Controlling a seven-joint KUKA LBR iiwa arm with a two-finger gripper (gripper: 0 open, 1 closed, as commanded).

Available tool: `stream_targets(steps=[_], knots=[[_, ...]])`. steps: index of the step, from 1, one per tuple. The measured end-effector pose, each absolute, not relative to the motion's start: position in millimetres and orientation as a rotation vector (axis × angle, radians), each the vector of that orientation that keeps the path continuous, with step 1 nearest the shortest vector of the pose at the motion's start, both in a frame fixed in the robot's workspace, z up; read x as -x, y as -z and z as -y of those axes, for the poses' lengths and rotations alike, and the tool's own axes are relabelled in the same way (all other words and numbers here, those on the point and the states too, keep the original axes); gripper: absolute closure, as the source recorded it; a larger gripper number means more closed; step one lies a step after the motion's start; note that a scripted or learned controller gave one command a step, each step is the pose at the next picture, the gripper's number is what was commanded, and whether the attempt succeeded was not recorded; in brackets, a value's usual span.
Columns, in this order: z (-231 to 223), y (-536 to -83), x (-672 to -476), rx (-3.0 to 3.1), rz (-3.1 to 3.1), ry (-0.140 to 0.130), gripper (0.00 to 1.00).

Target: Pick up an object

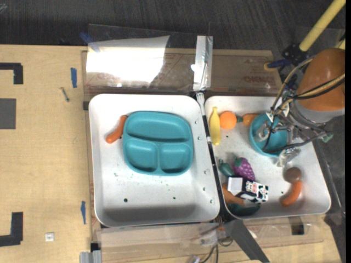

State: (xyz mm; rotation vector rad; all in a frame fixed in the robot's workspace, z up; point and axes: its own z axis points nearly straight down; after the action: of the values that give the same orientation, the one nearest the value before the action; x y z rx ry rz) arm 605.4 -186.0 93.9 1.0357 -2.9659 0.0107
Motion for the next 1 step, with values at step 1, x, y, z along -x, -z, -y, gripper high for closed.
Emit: stream_targets(steps=[1], knots=[[189.0, -94.1, -603.0, -1.149, 2.935, -0.011, 0.0]])
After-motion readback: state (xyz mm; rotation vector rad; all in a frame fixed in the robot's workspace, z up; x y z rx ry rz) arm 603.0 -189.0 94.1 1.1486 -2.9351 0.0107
